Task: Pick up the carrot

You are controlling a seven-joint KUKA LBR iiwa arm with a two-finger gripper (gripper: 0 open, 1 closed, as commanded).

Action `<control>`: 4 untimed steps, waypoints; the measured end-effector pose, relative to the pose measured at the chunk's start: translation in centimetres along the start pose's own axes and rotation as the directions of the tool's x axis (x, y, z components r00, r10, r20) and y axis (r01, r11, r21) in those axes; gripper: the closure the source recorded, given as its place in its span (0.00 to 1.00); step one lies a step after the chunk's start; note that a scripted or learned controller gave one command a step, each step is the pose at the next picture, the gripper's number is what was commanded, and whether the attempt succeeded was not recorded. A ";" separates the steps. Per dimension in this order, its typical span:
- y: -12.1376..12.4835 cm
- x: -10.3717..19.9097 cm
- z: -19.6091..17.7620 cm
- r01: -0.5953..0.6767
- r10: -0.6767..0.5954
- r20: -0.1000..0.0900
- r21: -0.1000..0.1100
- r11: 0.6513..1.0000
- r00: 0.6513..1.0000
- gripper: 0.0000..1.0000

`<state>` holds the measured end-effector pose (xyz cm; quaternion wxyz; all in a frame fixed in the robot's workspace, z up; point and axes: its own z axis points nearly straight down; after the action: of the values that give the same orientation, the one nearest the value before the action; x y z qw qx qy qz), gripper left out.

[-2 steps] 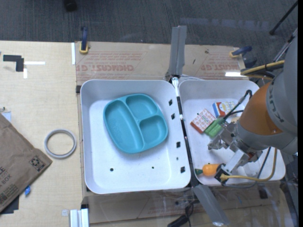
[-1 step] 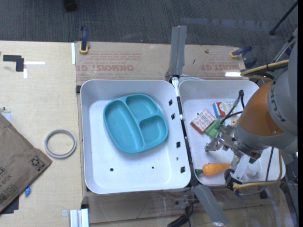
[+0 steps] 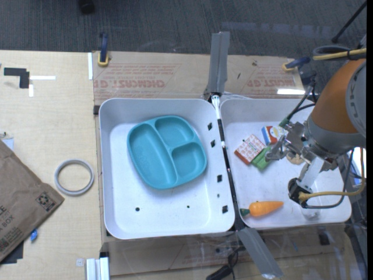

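Camera view shows the carrot [image 3: 266, 208] lying flat in the right bin [image 3: 256, 179], close to its near wall. It looks light, stiff, smooth and tapered, so a hold across its thick middle seems safest. The jaws hover over the bin's centre; I cannot tell whether they are open or closed.

Two white bins [image 3: 163, 210] [image 3: 263, 182], one blue plate [image 3: 152, 150], one carrot [image 3: 265, 208], three small packets [image 3: 249, 149], one tape ring [image 3: 59, 177]

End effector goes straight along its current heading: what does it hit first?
Probably the green item just ahead of the end effector, though depth is unclear. The carrot lies off that line.
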<state>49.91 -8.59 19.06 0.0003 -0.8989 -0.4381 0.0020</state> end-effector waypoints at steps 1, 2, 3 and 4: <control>-1.3 -2.1 7.3 -0.195 0.195 0.000 0.003 0.981 0.981 0.00; -1.4 -1.9 10.0 -0.183 0.183 0.000 0.003 0.983 0.983 0.00; -1.4 -2.0 9.2 -0.183 0.183 0.003 0.006 0.983 0.983 1.00; -1.8 -1.3 0.0 -0.475 0.475 0.001 0.001 0.880 0.880 1.00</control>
<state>47.73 -8.50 19.04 0.0002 -0.9788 -0.2047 0.0024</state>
